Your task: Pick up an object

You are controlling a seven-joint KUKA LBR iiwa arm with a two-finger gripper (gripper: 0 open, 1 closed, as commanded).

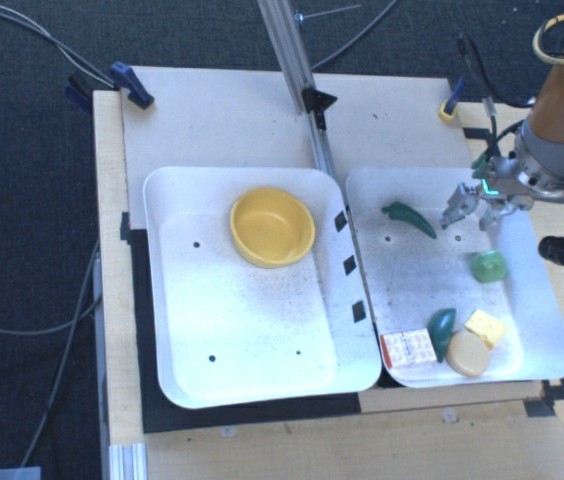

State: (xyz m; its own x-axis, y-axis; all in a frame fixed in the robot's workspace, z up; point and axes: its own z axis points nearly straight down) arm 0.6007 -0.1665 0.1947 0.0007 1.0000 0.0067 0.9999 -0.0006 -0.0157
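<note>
My gripper (472, 211) hangs over the upper right part of the right bin (402, 298), its two fingers spread apart with nothing between them. A dark green pepper-shaped object (410, 218) lies to its left. A light green ball (488, 266) lies just below it. Near the bin's front edge lie a small red and white box (408, 348), a teal oval object (442, 324), a yellow wedge (485, 326) and a tan round object (468, 356).
A yellow bowl (272, 226) sits in the upper part of the left bin (242, 348). A metal pole (287, 30) slants up from the divider between the bins. Blue clamps (130, 84) hold the bench's back corners.
</note>
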